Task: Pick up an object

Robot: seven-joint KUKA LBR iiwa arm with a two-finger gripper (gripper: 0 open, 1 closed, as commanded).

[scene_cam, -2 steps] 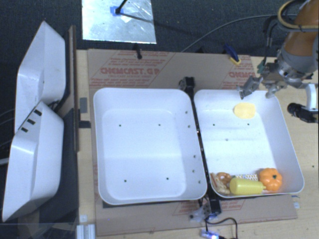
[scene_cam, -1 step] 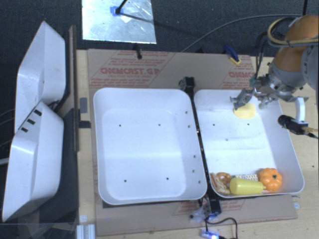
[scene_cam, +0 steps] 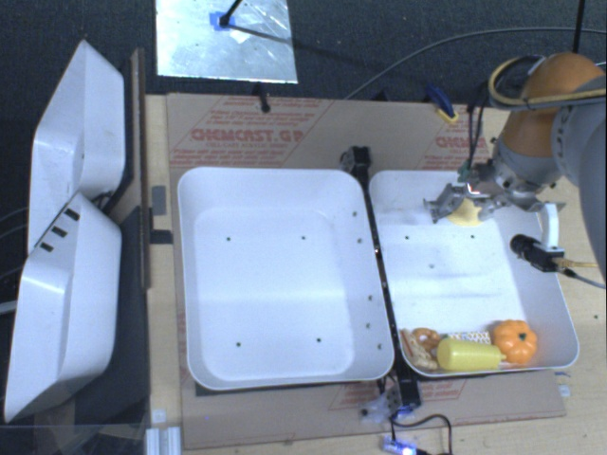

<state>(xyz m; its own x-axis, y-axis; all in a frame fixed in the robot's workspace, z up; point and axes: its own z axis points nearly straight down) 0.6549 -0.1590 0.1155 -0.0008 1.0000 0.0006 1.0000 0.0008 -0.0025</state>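
Over the far edge of the right bin point(scene_cam: 560, 297) the gripper point(scene_cam: 465, 202) is seen, lowered from the grey arm point(scene_cam: 555, 131) with its orange band; a pale yellow object point(scene_cam: 467, 214) is seen between its fingers, which are closed on it, just above or on the bin floor (contact with the floor cannot be judged). Two shallow white bins are counted on the bench, side by side and touching along a dark central divider point(scene_cam: 379, 254); no contents are seen on the floor of the left bin point(scene_cam: 275, 273) apart from small dark dots. Four things are counted along the near edge of the right bin, packed close together: an orange pumpkin-like object point(scene_cam: 514, 340) toward the near right corner, a yellow cylinder point(scene_cam: 468, 354) lying on its side beside it, a brownish pretzel-like item point(scene_cam: 420, 341) toward the near left corner, and a small patterned strip point(scene_cam: 467, 336) behind the cylinder; all are well apart from the gripper. A black fitting point(scene_cam: 534, 251) is seen at the right edge of the right bin, near the arm; cables are run across the bench's far right corner. Beyond the bench's far edge a shiny metal sheet point(scene_cam: 226, 25) is laid; at the left, two spare white bins point(scene_cam: 71, 235) are stood on edge.
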